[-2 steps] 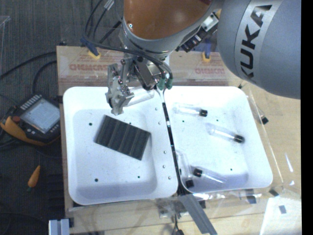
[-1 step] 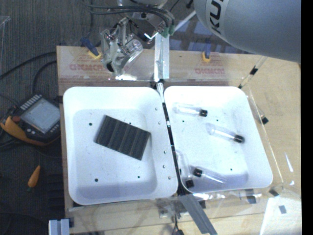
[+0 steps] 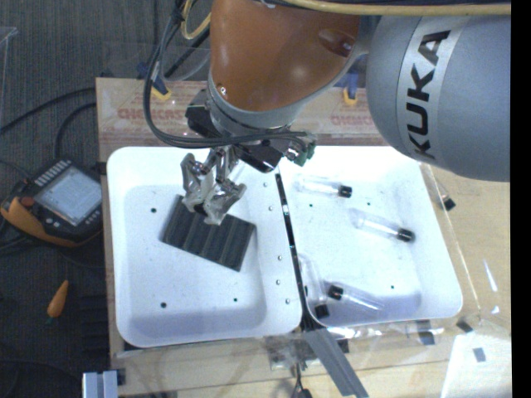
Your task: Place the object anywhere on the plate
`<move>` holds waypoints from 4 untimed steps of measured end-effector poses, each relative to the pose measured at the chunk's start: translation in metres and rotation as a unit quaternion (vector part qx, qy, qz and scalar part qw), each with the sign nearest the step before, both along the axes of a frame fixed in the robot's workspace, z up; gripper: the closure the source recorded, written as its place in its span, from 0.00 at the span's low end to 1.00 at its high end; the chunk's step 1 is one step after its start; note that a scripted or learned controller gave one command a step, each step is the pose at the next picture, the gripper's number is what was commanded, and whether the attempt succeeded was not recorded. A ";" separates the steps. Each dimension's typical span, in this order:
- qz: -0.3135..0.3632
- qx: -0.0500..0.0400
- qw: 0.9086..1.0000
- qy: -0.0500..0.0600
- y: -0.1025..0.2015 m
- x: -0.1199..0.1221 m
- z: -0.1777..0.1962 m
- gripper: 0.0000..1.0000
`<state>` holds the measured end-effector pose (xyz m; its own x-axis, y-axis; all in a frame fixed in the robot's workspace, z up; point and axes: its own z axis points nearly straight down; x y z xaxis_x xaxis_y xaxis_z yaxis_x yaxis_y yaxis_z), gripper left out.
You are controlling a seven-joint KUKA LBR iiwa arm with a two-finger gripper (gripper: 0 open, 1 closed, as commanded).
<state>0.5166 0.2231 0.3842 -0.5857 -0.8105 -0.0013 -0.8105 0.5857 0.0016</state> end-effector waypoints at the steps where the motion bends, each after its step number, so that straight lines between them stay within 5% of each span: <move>1: 0.203 0.001 0.979 0.000 0.005 -0.032 0.005 1.00; 2: 0.343 0.001 0.939 0.001 -0.023 -0.031 -0.049 1.00; 3: 0.344 0.001 0.939 0.001 -0.023 -0.031 -0.049 0.00; 4: 0.341 0.002 0.940 0.002 -0.023 -0.030 -0.041 1.00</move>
